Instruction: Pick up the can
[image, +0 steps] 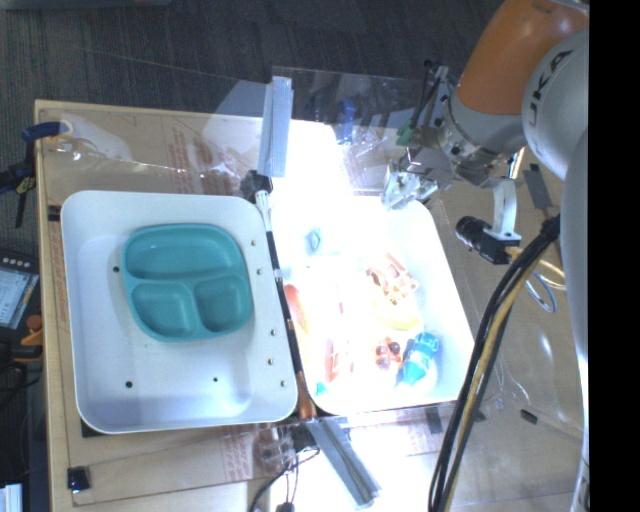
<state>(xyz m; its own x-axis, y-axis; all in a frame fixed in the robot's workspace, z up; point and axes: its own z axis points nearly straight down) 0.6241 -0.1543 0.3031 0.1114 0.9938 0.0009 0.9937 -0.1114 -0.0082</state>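
Observation:
The right bin (440, 250) is washed out by strong glare. Several small items lie in it, and I cannot tell for sure which is the can. A red-and-white printed item (392, 279) lies right of the middle, above a yellow piece (401, 319). Another red-and-white item (338, 358) lies near the front edge. My gripper (406, 189) hangs over the bin's far right corner, well apart from all of these. Nothing shows in its grasp.
The left bin (90, 380) holds a teal divided tray (187, 278). The right bin also has a blue item (420, 360), a brownish item (388, 352), an orange item (293, 305) by the divider and a small blue piece (313, 240). Black cables (490, 310) run down the right side.

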